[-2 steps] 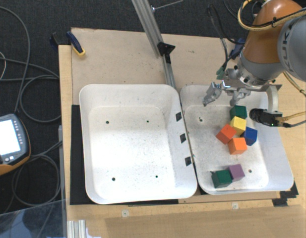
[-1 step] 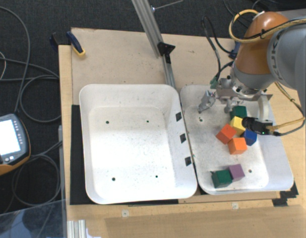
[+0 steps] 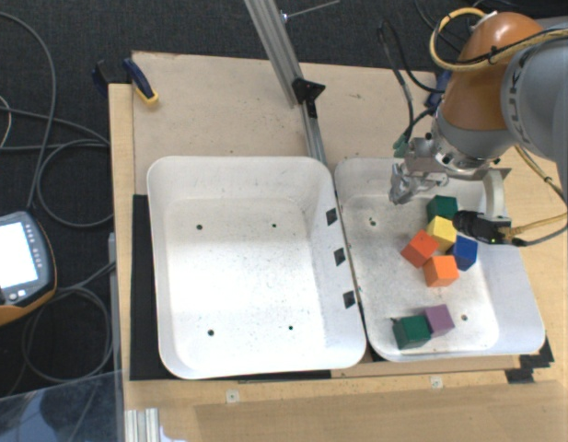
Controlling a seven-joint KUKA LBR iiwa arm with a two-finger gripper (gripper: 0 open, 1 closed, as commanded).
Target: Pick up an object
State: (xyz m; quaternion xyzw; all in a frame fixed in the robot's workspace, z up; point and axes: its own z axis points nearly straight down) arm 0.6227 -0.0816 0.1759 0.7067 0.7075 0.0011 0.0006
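Note:
Several small blocks lie in the right bin [image 3: 514, 325]. A green block [image 3: 442, 206], a yellow block [image 3: 444, 230] and a blue block [image 3: 465, 251] cluster toward the back right. A red-orange block [image 3: 418, 248] and an orange block [image 3: 440, 270] sit just in front of them. A dark green block [image 3: 411, 331] and a purple block [image 3: 438, 318] rest by the front rim. My gripper [image 3: 406, 190] hangs over the back of the right bin, left of the green block and behind the red-orange one. I see no block in it.
The left bin [image 3: 173, 182] lies beside the right one, with their rims overlapping in the middle. A metal pole [image 3: 284, 53] rises from a mount behind the bins. Cables loop around the arm at the upper right. A blue-and-yellow tool [image 3: 140, 78] lies at the bench's back left.

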